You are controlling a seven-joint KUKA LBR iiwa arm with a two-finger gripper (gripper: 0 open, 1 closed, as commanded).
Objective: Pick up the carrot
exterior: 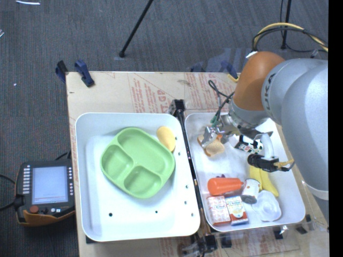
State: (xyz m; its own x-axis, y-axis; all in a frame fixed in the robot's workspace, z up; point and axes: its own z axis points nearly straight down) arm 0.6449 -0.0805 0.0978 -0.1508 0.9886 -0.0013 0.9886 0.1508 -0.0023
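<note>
The orange carrot [225, 185] lies on its side in the right bin [289, 197], near the middle of its front half. My gripper [214, 132] hangs in the back left part of that bin, right over a tan bread-like piece [215, 148]. It is well behind the carrot and apart from it. The carrot lies free, with nothing holding it.
Around the carrot lie a yellow banana [263, 176], a small can [250, 191], two small cartons [226, 209] and a white crumpled piece [268, 208]. The left bin [91, 208] holds a green divided plate [138, 161] and a yellow fruit [166, 138].
</note>
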